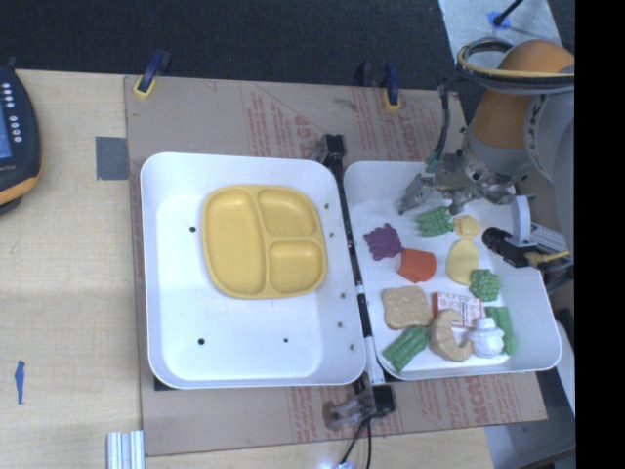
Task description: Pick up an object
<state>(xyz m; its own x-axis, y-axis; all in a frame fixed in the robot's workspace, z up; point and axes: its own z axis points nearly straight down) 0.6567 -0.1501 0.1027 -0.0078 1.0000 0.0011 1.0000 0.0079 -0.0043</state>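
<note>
At right of frame, the grey two-finger gripper (422, 199) hovers over the right white bin (376, 179) — fingers spread apart, clasping nothing — just beside a green plastic broccoli (434, 223).

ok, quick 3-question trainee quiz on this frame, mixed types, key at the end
1. True or false: the yellow divided plate lies in the left bin.
2. Multiple choice: which item lies nearest the gripper? A) green broccoli piece B) slice of bread C) purple grapes
3. Fill in: the red piece lies in the ____ bin, between the purple grapes and the slice of bread.

Key
1. True
2. A
3. right; it lies in the right bin with the other food pieces.
</note>
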